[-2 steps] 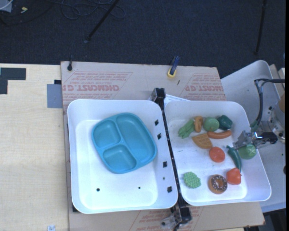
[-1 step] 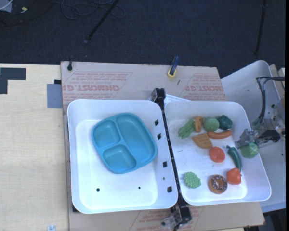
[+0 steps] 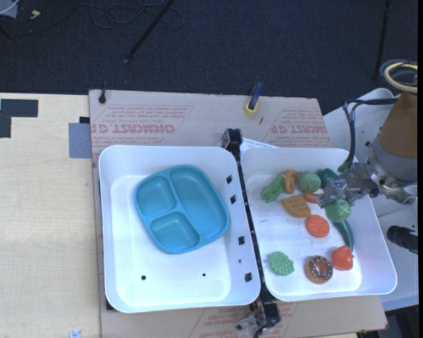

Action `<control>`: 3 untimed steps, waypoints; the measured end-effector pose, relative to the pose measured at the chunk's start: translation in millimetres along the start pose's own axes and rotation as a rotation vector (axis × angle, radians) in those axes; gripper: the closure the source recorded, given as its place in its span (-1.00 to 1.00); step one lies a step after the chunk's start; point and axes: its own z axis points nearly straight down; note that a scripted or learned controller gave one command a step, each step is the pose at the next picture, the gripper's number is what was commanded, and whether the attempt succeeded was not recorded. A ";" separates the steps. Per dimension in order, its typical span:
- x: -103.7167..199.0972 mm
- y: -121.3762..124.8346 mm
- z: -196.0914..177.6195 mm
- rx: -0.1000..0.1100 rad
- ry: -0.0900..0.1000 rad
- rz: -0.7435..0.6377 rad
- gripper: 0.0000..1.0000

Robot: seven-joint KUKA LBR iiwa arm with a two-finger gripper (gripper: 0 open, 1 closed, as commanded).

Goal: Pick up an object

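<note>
My gripper (image 3: 335, 191) is low over the right bin (image 3: 381, 277), near its far right side, with the grey arm and its orange band (image 3: 402, 129) reaching in from the right. Directly below the gripper and touching it in this view is a round green toy (image 3: 338, 210). Whether that toy is held is not visible. Close by lie a red tomato (image 3: 317, 225), a tan orange piece (image 3: 295, 205), a green ball (image 3: 309, 182) and a dark green pepper (image 3: 347, 234).
The right bin also holds a green leafy piece (image 3: 273, 187), a small orange piece (image 3: 290, 181), a bumpy green piece (image 3: 281, 263), a donut (image 3: 318, 269) and a red strawberry (image 3: 342, 258). A blue divided plate (image 3: 181, 207) lies in the left bin (image 3: 120, 273).
</note>
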 end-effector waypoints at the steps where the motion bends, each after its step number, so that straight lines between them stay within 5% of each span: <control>1: 43.9 11.3 -1.9 0.000 0.000 0.000 1.00; 2: 94.2 42.2 -14.3 -0.001 0.000 -0.001 1.00; 3: 82.1 31.7 2.2 0.004 -0.002 0.006 1.00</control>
